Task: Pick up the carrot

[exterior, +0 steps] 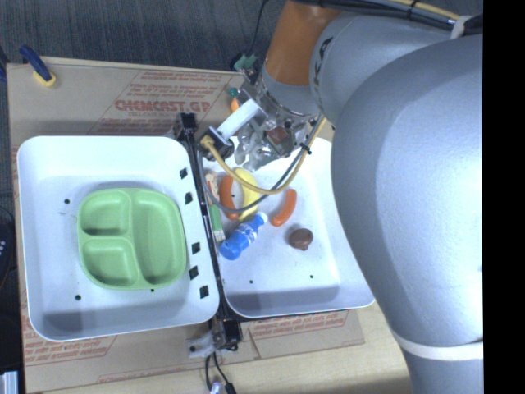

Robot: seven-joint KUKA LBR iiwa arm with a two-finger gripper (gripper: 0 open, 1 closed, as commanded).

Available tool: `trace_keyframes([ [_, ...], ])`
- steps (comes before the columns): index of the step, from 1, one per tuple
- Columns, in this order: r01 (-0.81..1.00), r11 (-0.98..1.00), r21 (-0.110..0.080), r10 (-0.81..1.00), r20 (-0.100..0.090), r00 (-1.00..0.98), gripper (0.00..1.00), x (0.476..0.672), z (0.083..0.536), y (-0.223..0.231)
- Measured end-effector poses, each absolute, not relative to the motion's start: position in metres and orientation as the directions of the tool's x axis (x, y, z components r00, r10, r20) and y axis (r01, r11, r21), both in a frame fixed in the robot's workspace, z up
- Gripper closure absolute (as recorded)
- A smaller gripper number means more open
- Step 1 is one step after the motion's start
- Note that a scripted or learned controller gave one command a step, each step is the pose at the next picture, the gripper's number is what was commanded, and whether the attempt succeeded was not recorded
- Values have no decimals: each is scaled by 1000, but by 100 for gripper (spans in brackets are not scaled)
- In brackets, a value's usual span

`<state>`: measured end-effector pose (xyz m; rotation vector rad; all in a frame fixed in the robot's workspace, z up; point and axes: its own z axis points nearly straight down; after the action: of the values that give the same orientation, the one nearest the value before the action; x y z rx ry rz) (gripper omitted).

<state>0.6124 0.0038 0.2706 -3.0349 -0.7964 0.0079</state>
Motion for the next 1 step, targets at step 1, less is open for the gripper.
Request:
trace_keyframes([
  [1,669,-743,-6,669,-6,743,100,475,194,124],
])
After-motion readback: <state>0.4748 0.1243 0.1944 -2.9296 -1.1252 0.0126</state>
